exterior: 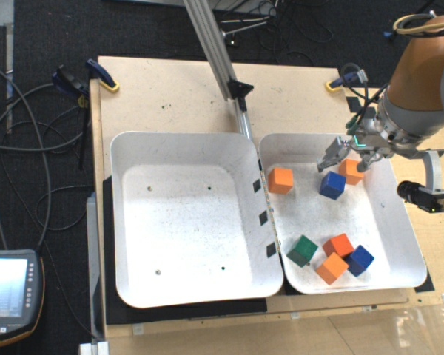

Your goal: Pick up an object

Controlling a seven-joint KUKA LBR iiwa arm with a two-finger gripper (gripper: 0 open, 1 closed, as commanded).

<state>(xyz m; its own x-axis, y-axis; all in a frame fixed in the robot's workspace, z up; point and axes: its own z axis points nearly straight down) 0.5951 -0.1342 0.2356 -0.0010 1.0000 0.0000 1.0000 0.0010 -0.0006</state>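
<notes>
end effector (345, 156) fingers spread, grasping nothing, low over right bin (399, 220) far side | orange cube (350, 171) just beside its fingertips, touching blue cube (332, 185) | another orange cube (280, 180) near divider | green cube (303, 251) and three-cube cluster (342, 257) near front | left bin (133, 198) on surface (170, 95)

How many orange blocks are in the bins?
4, all in the right bin: one orange block near the divider, one by the gripper and partly covered by it, one and another in the front cluster. More could hide under the arm.
</notes>
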